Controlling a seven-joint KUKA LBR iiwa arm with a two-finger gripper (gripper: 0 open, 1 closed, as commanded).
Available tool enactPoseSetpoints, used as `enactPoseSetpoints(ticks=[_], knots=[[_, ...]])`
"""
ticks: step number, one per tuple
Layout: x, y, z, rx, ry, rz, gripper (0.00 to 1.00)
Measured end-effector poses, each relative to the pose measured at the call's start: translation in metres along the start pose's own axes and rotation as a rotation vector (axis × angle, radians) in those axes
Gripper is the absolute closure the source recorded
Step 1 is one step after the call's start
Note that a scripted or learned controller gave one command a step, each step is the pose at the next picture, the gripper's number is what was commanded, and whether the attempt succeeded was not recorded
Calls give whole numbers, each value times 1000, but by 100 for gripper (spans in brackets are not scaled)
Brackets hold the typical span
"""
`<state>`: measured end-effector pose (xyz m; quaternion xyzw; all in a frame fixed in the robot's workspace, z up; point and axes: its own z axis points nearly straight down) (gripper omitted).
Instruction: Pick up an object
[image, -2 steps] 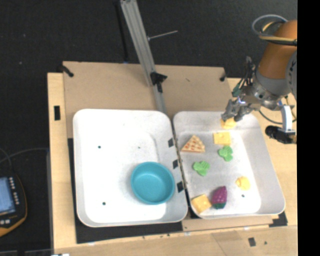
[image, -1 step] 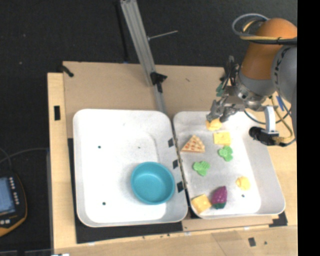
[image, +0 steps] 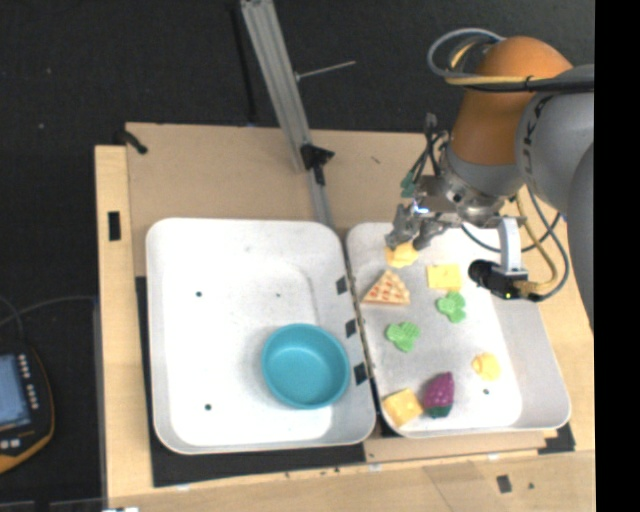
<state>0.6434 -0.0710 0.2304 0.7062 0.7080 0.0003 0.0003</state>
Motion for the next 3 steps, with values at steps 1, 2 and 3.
enactPoseSetpoints(ticks=[1,2,3], knots=[[53,4,0,-1,1,-5,100],[103,-11,4,1,1,-4,100],[148,-21,-14,-2,2,-5,100]])
